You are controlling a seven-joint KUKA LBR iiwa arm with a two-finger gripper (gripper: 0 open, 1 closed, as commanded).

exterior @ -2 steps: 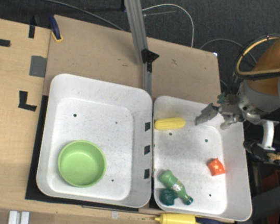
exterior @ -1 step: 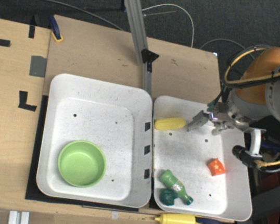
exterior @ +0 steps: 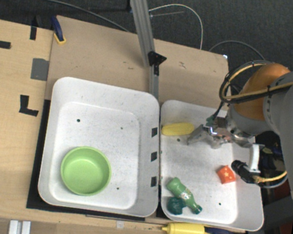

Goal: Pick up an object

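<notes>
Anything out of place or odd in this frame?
One thing: a yellow bottle lies on its side on the bench, just outside the right bin at its near edge, while the other small objects lie inside that bin. The green bottle inside also lies tipped over.

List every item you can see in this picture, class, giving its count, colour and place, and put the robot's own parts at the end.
bins: 2, white, side by side on the bench
bowl: 1, green, left bin, near front corner
yellow piece: 1, yellow, right bin, back left, just left of the claw
block: 1, orange, right bin, right side
bottle: 1, green, right bin, front, lying down
teal piece: 1, dark teal, touching the bottle at the front edge
squeeze bottle: 1, yellow, on the bench in front of the right bin
clip: 1, blue and yellow, bench's back left
pole: 1, grey, slanting above the bins
arm: 1, grey with orange band, from the right
claw: 1, metal, low over the right bin's back
</notes>
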